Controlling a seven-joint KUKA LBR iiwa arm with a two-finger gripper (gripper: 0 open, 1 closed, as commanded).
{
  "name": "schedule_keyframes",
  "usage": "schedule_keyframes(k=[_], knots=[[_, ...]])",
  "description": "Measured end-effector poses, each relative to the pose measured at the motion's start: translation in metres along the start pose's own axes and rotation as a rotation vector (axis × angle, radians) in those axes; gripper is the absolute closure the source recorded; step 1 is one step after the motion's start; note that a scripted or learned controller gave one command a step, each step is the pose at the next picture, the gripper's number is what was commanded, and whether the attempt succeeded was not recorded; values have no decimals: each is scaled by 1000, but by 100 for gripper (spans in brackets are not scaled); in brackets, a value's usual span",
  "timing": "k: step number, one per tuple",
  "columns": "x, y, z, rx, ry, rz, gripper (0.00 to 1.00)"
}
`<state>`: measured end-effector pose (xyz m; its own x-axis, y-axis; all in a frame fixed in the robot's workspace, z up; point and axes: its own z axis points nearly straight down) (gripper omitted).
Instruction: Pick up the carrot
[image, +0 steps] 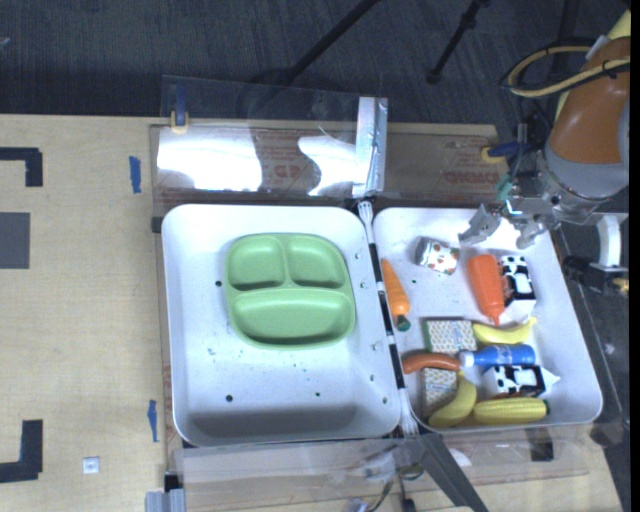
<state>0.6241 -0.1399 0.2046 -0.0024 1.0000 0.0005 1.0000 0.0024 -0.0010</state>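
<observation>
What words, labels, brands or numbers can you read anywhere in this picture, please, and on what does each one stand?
None can be read.
Cardboard panel behind the bins: reddish print, too blurred to read.
Blue bottle in the right bin: no legible label.
Black-and-white patterned items: markings, not readable text.
Small silver object: markings too small to read.
</observation>
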Motion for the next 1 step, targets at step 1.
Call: schedule_keyframes(k=[1], knots=[[-16, -33, 92, -29, -1, 53, 0]])
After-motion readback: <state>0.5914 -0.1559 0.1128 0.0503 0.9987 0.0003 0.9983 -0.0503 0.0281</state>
